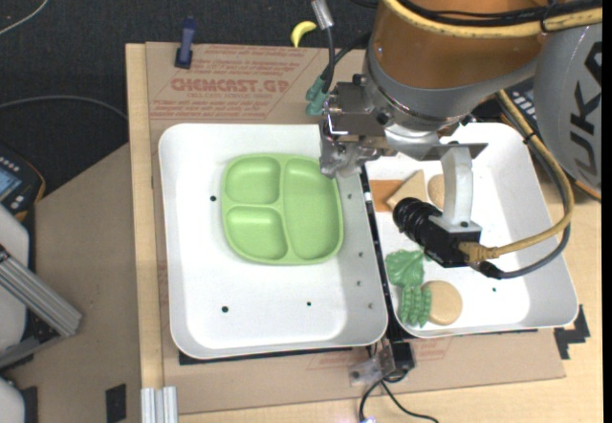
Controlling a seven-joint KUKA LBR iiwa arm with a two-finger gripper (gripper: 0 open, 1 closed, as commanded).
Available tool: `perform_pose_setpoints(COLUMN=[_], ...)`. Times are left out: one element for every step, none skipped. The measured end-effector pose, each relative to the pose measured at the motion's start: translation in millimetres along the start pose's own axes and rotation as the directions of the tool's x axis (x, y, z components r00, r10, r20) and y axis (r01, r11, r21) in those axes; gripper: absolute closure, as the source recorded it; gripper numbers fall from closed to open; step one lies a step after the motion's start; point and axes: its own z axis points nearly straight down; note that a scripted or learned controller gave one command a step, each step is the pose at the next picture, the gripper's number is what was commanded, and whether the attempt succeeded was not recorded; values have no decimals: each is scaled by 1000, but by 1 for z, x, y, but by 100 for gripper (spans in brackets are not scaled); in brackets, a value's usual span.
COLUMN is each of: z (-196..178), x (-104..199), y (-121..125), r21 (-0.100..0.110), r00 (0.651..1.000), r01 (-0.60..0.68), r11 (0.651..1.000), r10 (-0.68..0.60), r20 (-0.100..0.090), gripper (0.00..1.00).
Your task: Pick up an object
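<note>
The right bin [535, 220] holds several small items. A tan wedge [392, 192] lies near its left wall, with a pale round piece [437, 189] beside it, partly hidden by the robot. Nearer the front lie a green leafy piece [405, 267], a green bumpy piece [413, 305] and a round tan biscuit [444, 303]. My gripper [337, 159] hangs low over the wall between the two bins, at the top right corner of a green divided plate [282, 209] in the left bin. I see nothing held in it.
The green plate lies in the middle of the left bin [191, 249]. The big orange and grey wrist covers the back of the right bin. A cardboard sheet [229, 77] lies behind the bins, with a blue clip [185, 44] on its edge.
</note>
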Motion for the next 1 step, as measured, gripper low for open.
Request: perform_pose_setpoints(z=[-1], x=[-1], y=[-1], r21=[16], r00=[1000], r01=[-3], r11=[1000], r10=[3], r20=[8], gripper=[100])
